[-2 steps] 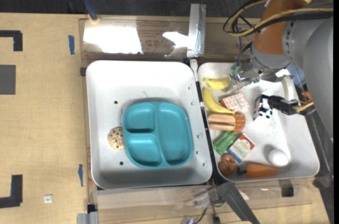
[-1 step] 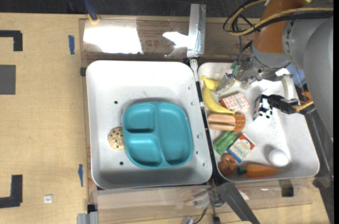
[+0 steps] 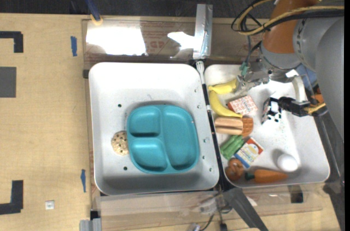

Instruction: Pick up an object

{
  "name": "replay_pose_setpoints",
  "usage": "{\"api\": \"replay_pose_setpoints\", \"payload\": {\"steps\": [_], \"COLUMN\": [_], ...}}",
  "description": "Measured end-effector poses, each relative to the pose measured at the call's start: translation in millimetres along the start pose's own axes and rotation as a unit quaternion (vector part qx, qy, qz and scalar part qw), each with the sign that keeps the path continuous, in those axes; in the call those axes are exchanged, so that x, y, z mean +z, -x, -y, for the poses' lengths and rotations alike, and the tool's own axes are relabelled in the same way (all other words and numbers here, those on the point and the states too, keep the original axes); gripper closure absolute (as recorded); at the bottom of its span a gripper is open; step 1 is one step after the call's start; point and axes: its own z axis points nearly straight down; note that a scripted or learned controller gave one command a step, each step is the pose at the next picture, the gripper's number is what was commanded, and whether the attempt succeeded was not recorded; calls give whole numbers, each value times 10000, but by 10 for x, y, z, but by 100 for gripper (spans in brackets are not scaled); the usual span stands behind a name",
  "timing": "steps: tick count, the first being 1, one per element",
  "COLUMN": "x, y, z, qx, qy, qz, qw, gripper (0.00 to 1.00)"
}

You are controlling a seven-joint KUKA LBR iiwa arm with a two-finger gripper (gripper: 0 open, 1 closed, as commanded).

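Seemingly end effector (image 3: 252, 76) (fingers blurred) above banana (image 3: 219, 98).

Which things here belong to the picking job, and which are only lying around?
Job: gripper; banana, hot dog, carrot, white egg in the right bin.
Lying about: teal tray, cookie in the left bin.

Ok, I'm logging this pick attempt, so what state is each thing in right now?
gripper: low over the right bin's far end, above the banana
banana: lying in the right bin, not lifted
hot dog: lying flat
carrot: lying by the near wall
egg: resting in the bin
teal tray: flat in the left bin
cookie: beside the tray
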Motion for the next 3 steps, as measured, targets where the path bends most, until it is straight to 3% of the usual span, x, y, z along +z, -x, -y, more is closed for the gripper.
{"api": "replay_pose_setpoints", "payload": {"steps": [1,2,3], "x": [-412,-385,157], "y": [179,150,-114], "z": [858,858,1237], "qx": [-374,-390,-1796], "qy": [131,113,157], "qz": [18,0,58], "qw": [9992,9992,9836], "gripper": [100,0,0]}}
